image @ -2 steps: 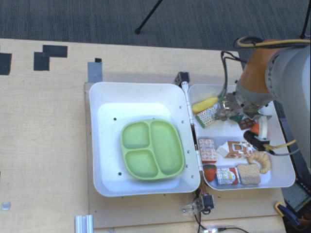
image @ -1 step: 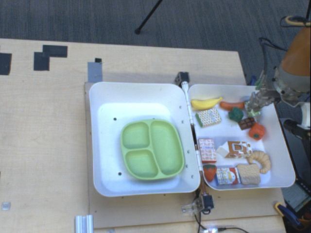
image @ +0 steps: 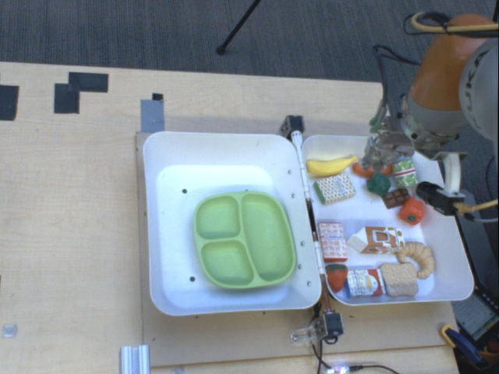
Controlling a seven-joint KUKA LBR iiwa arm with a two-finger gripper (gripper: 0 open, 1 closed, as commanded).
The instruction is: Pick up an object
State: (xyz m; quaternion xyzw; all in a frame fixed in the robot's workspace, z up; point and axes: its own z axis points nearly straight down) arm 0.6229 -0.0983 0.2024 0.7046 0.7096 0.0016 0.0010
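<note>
The gripper (image: 380,156) is hanging low over the right bin's (image: 460,287) far corner, its opening impossible to judge from here. Crowded beneath it are lying a green toy (image: 378,183) and a banana (image: 329,164); descending squarely over one item would be avoiding neighbours.

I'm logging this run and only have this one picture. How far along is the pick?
Done: the arm has reached in, and its tool is low over the far end of the right bin, beside the banana and a small green toy. In hand: nothing that I can see held. Left: closing on an item and lifting it. The green plate sits alone in the left bin.
</note>
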